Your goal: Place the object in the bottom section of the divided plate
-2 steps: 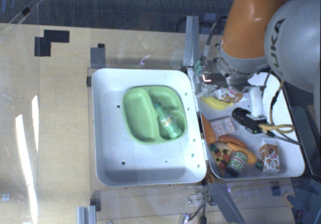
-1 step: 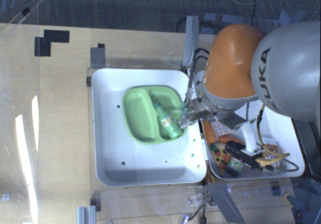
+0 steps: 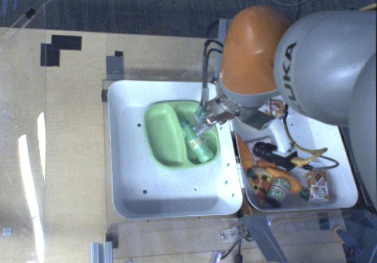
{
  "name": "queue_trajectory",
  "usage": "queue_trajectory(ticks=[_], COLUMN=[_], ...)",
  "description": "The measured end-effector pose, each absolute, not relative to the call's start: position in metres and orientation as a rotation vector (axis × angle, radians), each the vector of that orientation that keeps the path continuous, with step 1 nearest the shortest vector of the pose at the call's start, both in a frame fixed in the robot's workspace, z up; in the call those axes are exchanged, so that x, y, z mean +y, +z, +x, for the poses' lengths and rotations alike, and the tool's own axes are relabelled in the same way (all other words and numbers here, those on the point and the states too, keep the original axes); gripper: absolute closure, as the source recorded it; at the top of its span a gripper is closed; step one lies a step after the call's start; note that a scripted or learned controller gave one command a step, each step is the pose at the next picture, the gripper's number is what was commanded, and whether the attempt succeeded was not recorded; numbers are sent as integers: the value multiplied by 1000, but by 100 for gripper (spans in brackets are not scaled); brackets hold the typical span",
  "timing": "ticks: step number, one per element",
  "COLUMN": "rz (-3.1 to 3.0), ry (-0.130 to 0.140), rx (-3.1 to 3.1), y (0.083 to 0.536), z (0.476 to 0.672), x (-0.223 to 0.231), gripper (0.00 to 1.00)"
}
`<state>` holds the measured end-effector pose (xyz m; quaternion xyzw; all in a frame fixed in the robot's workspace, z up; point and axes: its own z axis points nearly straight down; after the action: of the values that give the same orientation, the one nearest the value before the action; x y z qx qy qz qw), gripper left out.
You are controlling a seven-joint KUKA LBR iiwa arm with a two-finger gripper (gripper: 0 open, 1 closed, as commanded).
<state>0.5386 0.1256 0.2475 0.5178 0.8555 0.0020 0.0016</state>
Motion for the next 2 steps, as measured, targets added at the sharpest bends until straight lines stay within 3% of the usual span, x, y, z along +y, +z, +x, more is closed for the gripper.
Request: queue_trajectory(ticks=[1, 2], rz=[2022, 1917], ry=[7, 7], rx=[2400, 2484], y=[263, 291], z=[564, 643], x=[80, 164], gripper=[100, 100])
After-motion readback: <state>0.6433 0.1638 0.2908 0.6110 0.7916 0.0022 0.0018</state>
